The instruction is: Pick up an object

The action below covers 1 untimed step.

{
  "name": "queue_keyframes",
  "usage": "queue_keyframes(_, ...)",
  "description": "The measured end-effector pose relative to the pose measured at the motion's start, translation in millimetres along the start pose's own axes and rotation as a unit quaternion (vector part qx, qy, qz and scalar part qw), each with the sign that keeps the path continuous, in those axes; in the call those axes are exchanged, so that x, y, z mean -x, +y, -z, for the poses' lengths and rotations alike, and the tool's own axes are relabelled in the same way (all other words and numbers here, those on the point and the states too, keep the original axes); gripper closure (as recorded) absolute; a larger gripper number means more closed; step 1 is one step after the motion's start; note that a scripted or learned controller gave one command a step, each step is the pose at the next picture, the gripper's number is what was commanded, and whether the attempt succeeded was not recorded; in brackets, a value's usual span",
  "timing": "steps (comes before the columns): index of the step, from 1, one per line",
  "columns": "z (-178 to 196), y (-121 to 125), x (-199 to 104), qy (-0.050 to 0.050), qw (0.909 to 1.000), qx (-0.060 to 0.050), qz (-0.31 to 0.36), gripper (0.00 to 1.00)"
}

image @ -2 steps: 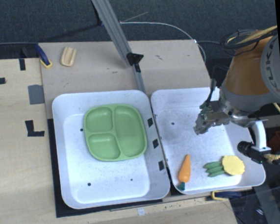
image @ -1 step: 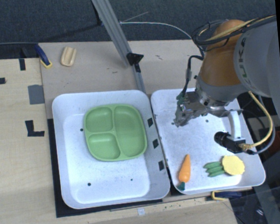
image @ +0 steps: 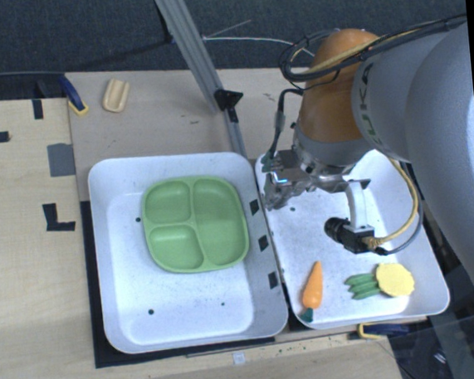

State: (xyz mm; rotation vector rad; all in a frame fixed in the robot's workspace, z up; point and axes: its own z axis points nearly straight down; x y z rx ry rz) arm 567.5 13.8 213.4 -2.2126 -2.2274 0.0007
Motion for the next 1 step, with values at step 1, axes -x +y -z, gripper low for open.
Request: queue_keyframes(1,5.1,26.2,-40.7,0.000,1.0000,0.001,0.000,1.00)
